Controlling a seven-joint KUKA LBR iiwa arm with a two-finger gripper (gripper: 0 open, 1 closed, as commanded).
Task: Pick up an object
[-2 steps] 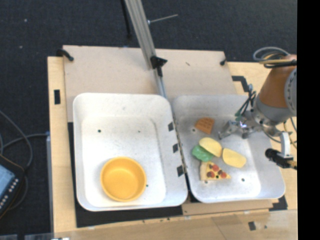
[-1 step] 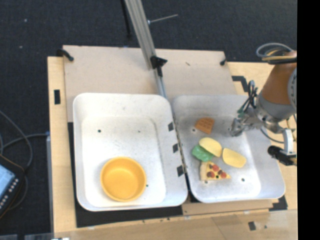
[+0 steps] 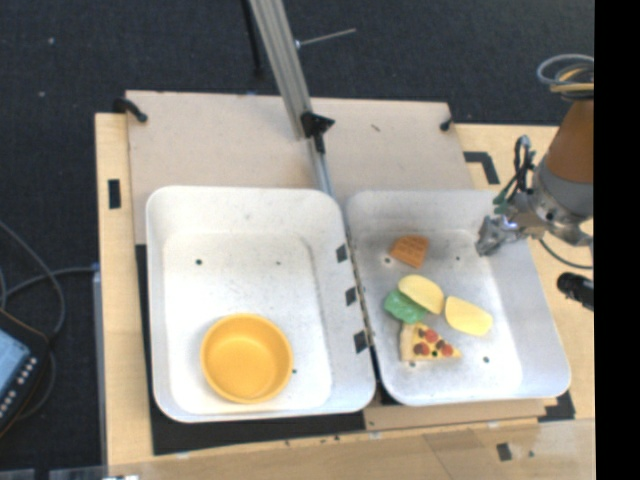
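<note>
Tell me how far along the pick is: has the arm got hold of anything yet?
Nothing looks picked yet. The hand sits at the right bin's upper right edge, with no item seen in it. The brown piece, the two yellow pieces, the green piece and the pizza slice all lie in that bin; the yellow bowl sits in the left bin. Reaching, gripping and lifting remain.

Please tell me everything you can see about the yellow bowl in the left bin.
The yellow bowl is round, plain and orange-yellow, and looks like smooth plastic. It stands upright with its opening up, and nothing is seen inside it. It sits on the floor of the left bin, in the near part, close to the near wall. No other thing touches it; the gripper is far off, over the right bin.
</note>
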